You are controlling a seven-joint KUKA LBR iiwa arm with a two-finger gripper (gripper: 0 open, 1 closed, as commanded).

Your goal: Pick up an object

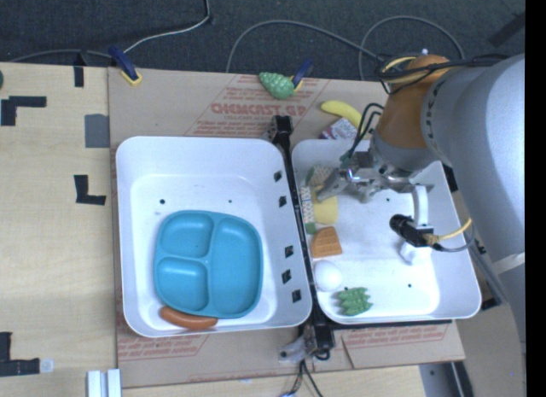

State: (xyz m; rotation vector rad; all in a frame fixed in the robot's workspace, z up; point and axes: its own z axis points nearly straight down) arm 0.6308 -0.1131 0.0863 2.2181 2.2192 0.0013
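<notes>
Nearest, a sausage is lying against the blue plate in the left bin. Right bin: broccoli, egg, toast. Farther back, the pincer is hovering over yellow food; grip unclear.

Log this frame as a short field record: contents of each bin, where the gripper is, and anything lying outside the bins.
left bin: blue divided plate; orange sausage at the plate's near edge
right bin: yellow piece, tan wafer, white egg, green leafy toy
gripper: over the right bin's far left corner, by the yellow piece
outside bins: banana, green toy on the cardboard
</notes>
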